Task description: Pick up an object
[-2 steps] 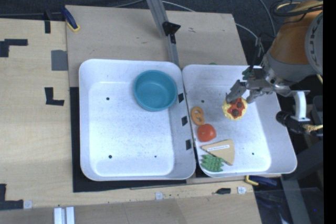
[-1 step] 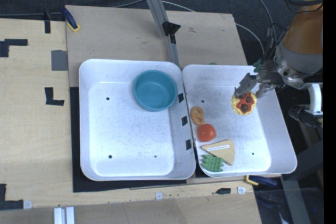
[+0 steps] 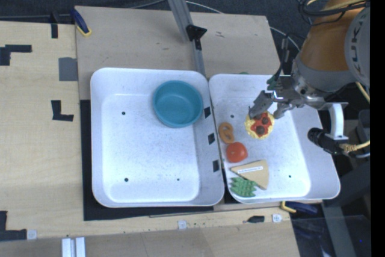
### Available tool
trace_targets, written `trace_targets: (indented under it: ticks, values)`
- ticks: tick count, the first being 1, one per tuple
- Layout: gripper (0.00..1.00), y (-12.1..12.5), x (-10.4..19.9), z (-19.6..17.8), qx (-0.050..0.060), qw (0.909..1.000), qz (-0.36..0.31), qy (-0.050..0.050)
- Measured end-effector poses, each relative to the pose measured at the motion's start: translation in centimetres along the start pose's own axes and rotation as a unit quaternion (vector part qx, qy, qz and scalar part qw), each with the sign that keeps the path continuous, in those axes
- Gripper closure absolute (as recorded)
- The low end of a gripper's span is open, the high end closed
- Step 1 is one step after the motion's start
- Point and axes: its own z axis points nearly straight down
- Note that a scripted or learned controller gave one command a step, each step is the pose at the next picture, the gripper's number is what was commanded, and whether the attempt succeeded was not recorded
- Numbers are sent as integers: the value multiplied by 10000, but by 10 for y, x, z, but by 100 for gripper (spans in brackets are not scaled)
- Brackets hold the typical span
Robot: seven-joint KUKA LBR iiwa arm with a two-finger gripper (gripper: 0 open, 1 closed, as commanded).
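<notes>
Pincer [image 3: 269, 109] is low inside the right bin [image 3: 313, 180], its fingers parted, just above the yellow toy with red spots [image 3: 260, 126]; it grips nothing that I can see between the fingers. Taking that yellow toy as the landmark: orange oval piece [image 3: 226, 132] just to its left, red tomato [image 3: 236, 151] below-left, tan wedge [image 3: 254, 172] below, green leafy piece [image 3: 242, 187] further below. Blue bowl [image 3: 177, 103] sits in the left bin [image 3: 120, 186], well left of the toy. Both bins rest on the worktop [image 3: 132, 33].

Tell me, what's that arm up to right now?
Gripper open, low in right bin, just above yellow pizza toy. Nothing held. Tomato and pretzel close by.
</notes>
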Motion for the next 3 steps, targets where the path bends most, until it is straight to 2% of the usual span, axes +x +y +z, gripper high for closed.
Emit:
trace_targets:
  ticks: [2,3]
  values:
    - [100,-9,120,9,0,10000,-13,2]
    - [100,-23,181,6,0,10000,-14,2]
